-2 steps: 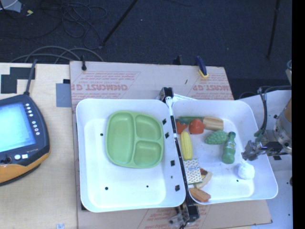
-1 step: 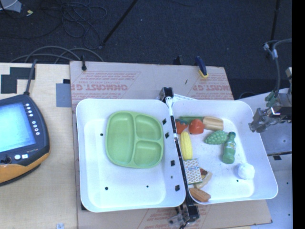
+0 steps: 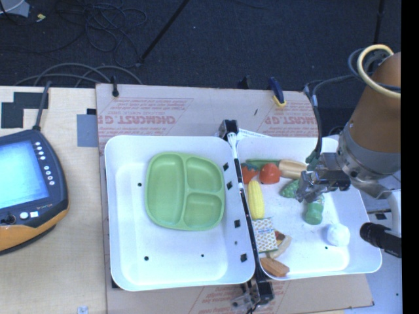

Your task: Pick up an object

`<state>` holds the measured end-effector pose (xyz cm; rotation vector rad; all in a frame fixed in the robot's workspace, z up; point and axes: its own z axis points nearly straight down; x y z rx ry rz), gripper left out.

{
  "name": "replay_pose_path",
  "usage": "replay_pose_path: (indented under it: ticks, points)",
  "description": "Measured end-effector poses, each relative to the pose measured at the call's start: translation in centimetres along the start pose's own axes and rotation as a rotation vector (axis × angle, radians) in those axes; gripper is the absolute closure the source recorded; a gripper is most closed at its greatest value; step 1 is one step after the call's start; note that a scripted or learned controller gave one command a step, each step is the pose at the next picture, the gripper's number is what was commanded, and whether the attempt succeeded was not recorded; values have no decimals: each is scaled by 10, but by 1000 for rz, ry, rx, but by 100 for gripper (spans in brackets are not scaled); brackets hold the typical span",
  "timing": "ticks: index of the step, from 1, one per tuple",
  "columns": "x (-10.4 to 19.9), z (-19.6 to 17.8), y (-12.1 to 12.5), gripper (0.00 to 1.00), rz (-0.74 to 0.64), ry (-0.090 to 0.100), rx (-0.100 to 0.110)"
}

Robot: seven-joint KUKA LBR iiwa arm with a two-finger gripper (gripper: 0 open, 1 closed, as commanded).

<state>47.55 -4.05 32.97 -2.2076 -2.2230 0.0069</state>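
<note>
The right bin (image 3: 357,257) holds several toy foods: a red tomato (image 3: 269,173), a yellow corn cob (image 3: 255,199), a tan roll (image 3: 292,169), a green leafy piece (image 3: 291,190), a green bottle-like piece (image 3: 313,212), a white ball (image 3: 337,235), a patterned packet (image 3: 264,233) and an orange piece (image 3: 277,267). My gripper (image 3: 310,190) hangs low over the bin's middle, just above the green bottle-like piece and beside the leafy piece. Nothing is visibly lifted.
The left bin (image 3: 124,254) holds a green divided plate (image 3: 184,191). A divider rail (image 3: 239,201) runs between the bins. A teach pendant (image 3: 26,185) lies at the left on the bench. Cables cross the dark floor behind.
</note>
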Motion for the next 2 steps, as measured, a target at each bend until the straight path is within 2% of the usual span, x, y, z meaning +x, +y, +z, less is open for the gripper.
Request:
replay_pose_path:
  ticks: [1,2]
  points:
    - [55,-71,1,100,0,-1,-13]
    - [138,-102,0,100,-2,-1,-9]
